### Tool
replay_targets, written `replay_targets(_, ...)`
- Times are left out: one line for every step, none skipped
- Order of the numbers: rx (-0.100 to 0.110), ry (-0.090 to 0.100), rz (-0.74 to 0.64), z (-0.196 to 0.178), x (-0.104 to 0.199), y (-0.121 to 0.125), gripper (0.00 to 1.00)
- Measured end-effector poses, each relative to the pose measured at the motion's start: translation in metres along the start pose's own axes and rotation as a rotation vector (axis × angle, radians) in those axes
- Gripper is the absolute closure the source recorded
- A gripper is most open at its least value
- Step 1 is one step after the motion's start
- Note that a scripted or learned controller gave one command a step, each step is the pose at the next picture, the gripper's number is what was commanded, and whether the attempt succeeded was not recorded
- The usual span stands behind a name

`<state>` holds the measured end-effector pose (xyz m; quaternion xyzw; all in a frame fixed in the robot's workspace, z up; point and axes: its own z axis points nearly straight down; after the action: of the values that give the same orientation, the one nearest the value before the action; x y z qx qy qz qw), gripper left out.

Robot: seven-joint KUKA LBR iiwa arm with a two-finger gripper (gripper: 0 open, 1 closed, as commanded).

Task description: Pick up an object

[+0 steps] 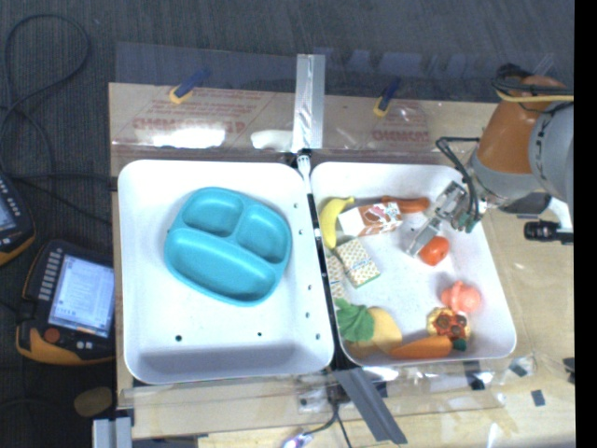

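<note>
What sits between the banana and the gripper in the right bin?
In the camera view, a small carton with an orange-and-white label lies between the banana and the gripper, roughly on the line joining them, inside the right bin.

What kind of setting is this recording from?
Most likely a robotics lab's bin-picking bench. Two white bins sit side by side, the right one full of toy food such as a banana, the arm reaches in over it, and a teach pendant lies beside the bench.

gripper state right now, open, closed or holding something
gripper: over the right bin, next to the small red-orange tomato; open or closed cannot be told.
</note>
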<state>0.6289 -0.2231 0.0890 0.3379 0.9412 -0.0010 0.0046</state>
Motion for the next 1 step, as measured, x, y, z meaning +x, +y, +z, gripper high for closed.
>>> replay_targets(0.002, -0.003, 0.078, -0.0018, 0.0468, -0.0412, 0.0)
